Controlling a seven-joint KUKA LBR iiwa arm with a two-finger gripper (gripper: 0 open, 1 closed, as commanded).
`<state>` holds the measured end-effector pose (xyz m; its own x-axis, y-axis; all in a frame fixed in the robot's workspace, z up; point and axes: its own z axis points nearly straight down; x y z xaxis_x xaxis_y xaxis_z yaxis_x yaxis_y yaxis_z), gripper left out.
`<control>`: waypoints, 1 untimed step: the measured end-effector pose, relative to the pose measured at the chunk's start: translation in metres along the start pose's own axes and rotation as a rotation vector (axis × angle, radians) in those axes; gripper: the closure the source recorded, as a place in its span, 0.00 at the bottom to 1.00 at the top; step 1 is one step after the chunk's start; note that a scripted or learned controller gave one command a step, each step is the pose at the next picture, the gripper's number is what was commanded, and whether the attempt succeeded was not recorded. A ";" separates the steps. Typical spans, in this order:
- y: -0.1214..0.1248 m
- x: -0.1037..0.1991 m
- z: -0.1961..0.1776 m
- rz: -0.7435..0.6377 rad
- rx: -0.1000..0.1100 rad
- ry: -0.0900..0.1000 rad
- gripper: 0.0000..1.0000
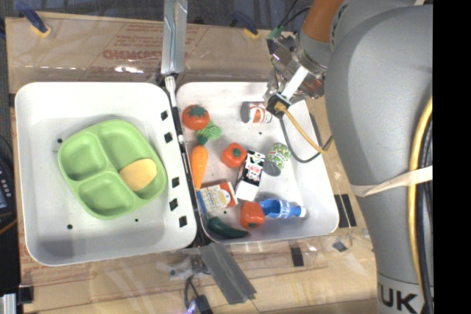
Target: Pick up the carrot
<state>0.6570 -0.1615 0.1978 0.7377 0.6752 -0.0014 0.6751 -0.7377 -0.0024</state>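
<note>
The carrot (199,164) is orange with a leafy green top (210,134). It lies along the left wall of the right bin (324,187), pointing toward the front. My gripper (282,87) hangs over the bin's back right part, beside a small red and white can (256,113). The gripper is well apart from the carrot, to its right and further back. Nothing shows between the gripper and the carrot except bin floor and a small red tomato-like toy (234,154).
Around the carrot lie a tomato (195,117), a cow-patterned carton (252,167), a green and white can (279,156), a juice box (216,197), a blue bottle (281,210), a red toy (252,215) and a dark green vegetable (224,229). The left bin (44,232) holds a green divided plate (96,158) with a yellow item (138,173).
</note>
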 end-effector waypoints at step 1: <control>-0.002 0.002 -0.010 -0.012 0.002 -0.001 1.00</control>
<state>0.6577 -0.1586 0.2076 0.7296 0.6839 -0.0027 0.6839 -0.7296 -0.0048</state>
